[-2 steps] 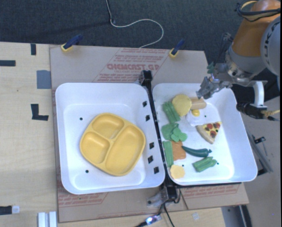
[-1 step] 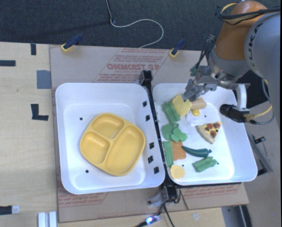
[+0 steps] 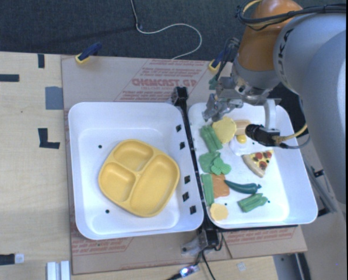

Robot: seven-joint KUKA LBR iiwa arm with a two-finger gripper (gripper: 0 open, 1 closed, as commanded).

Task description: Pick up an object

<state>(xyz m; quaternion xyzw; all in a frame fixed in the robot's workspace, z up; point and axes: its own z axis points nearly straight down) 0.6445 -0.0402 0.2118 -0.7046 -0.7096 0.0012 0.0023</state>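
And here's the gripper [image 3: 213,111], low over the far left corner of the right bin [image 3: 296,182], its fingers just above the yellow lumpy piece [image 3: 224,129] and the long green pod [image 3: 210,137]. Nothing shows between those fingers, and whether they stand parted or closed is too blurred to call. Behind it the big grey arm [image 3: 313,51] sweeps in from the right, orange band [image 3: 264,28] bright above the wrist.

The left bin [image 3: 86,156] holds a yellow divided plate [image 3: 139,177], three compartments, lying flat near the middle.

Over in the right bin, the play food crowds along the left wall: below the pod a green leafy piece [image 3: 217,165], then an orange block [image 3: 220,186] with a green strip [image 3: 207,188] beside it, and a yellow round slice [image 3: 219,212] at the near corner. A pizza wedge [image 3: 258,162] lies toward the middle, a dark green pepper [image 3: 242,186] just below it, and a small green bundle [image 3: 252,203] nearest us. A white egg piece [image 3: 240,140] sits beside the yellow lump.
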